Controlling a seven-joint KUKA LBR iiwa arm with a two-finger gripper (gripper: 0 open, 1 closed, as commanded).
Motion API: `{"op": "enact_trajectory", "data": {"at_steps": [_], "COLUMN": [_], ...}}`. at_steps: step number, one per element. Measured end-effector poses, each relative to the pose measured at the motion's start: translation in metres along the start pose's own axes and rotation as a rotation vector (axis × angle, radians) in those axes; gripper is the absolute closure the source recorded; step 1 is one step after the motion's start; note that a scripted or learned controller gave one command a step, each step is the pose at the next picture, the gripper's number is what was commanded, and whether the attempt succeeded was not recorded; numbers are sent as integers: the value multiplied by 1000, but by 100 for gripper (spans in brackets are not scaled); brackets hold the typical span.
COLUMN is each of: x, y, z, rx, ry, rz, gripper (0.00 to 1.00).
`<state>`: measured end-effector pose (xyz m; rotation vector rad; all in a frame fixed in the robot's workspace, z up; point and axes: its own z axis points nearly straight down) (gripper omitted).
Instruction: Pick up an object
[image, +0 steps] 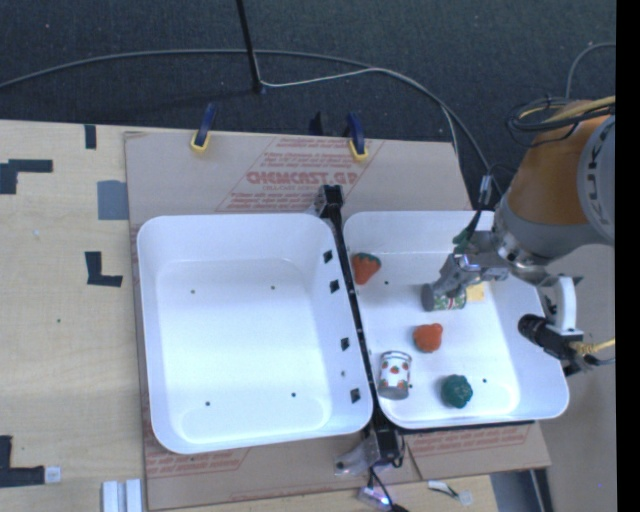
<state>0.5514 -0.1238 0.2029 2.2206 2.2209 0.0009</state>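
Observation:
My gripper (446, 294) hangs low over the upper middle of the right bin (500, 410), reaching in from the right. A small yellow object (476, 292) lies right beside it, partly hidden by the gripper. A red strawberry-like piece (366, 266) sits at the bin's upper left, near the divider. An orange-red lump (428, 337) rests just below the gripper. At the bin's front lie a white cup with red dots (395, 374) and a dark green object (457, 391).
The left bin (160, 300) stands alongside, separated by a black divider (345, 300). Two clamps (203, 130) hold the cardboard sheet at the back. A black fitting on the arm (545, 335) overhangs the right bin's right rim.

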Motion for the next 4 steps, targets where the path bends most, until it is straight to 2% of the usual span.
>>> {"op": "enact_trajectory", "data": {"at_steps": [1, 2, 4], "x": [57, 108, 203], "y": [-2, 12, 21], "z": [-5, -16, -33], "rx": [2, 1, 1], "ry": [1, 1, 1], "rz": [-3, -5, -3], "gripper": [100, 100, 100]}}
